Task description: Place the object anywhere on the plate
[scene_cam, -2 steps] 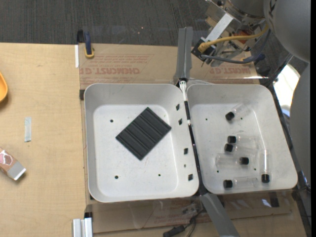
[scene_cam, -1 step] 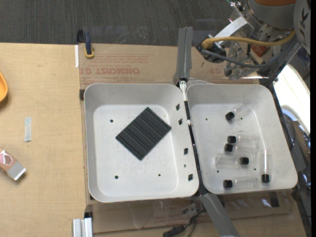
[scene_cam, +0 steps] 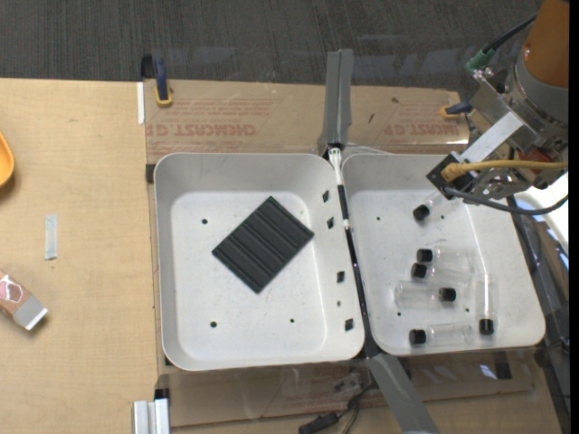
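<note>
Arm (scene_cam: 543,52) cut off at right edge; orange object (scene_cam: 4,161) cropped at left edge.

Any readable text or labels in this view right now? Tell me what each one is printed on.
"CHEMCAST GP": red print, upside down, on the brown sheet behind the left bin.
More red print on the brown sheet behind the right bin: too blurred to read.
Wrapper on the small item at the bench's left edge: marks too small to read.
</note>
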Controlling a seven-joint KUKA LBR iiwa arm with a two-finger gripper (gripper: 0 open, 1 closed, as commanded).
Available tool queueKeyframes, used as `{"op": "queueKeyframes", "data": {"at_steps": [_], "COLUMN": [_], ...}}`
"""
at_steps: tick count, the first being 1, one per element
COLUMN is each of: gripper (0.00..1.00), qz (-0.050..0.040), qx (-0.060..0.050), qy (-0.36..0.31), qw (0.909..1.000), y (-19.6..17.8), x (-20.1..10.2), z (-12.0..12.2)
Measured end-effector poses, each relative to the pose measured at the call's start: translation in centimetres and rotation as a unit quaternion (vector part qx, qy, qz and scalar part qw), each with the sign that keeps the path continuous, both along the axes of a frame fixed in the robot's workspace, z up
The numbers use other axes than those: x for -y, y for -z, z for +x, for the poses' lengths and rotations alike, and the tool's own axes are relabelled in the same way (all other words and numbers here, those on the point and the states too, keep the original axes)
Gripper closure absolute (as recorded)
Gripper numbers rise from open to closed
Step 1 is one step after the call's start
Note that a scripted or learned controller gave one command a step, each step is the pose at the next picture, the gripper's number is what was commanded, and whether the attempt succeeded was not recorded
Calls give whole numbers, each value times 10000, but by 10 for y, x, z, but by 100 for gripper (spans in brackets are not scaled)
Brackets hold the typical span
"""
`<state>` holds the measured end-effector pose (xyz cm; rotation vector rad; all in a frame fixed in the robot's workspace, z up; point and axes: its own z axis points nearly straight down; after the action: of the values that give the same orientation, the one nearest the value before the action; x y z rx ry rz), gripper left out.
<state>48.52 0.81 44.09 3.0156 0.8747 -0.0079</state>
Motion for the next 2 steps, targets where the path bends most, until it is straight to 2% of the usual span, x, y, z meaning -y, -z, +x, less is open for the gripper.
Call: {"op": "queueKeyframes", "data": {"at_steps": [1, 2], "gripper": [100, 100], "qz": [1, 4], "qx": [-3, 2], "qy": [-13, 150], "qw": [10000, 9999], "y": [40, 63], "x": [-4, -84], "z": [120, 157]}}
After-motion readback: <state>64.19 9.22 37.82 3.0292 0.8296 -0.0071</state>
